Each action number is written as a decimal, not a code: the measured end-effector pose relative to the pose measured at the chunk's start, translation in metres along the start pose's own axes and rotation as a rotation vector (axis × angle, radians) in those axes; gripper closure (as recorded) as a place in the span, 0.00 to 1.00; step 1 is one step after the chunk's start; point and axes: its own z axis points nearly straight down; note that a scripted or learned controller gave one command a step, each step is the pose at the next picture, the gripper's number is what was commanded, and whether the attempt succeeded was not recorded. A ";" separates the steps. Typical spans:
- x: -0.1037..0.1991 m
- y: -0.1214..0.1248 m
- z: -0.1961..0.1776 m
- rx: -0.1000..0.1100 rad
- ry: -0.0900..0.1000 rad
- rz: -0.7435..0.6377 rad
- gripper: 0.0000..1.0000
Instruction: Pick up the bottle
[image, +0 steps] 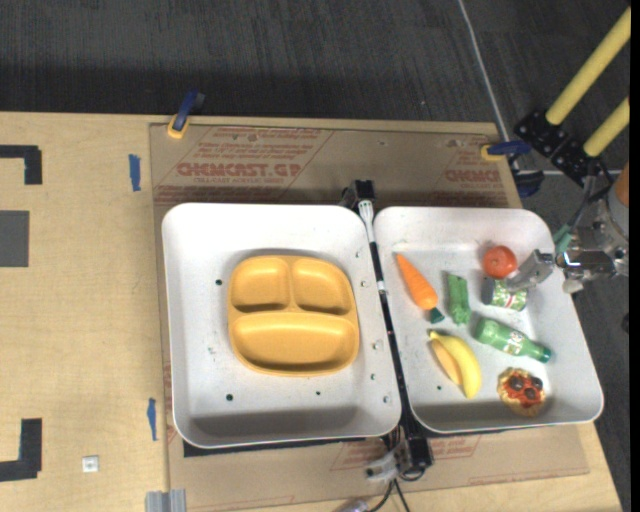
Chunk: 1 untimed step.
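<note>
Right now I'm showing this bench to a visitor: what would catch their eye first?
The yellow tray, sitting alone in the left bin. Next, the bright toy food in the right bin: carrot, tomato, banana, pizza slice and the green bottle near its middle. The gripper hangs at that bin's right rim, beside the tomato.

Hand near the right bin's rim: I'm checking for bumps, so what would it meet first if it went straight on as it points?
Probably the red tomato, just ahead of the hand; the green bottle lies off that line. Depth is unclear.
</note>
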 end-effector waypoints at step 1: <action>0.046 -0.039 0.123 -0.001 0.000 -0.173 0.00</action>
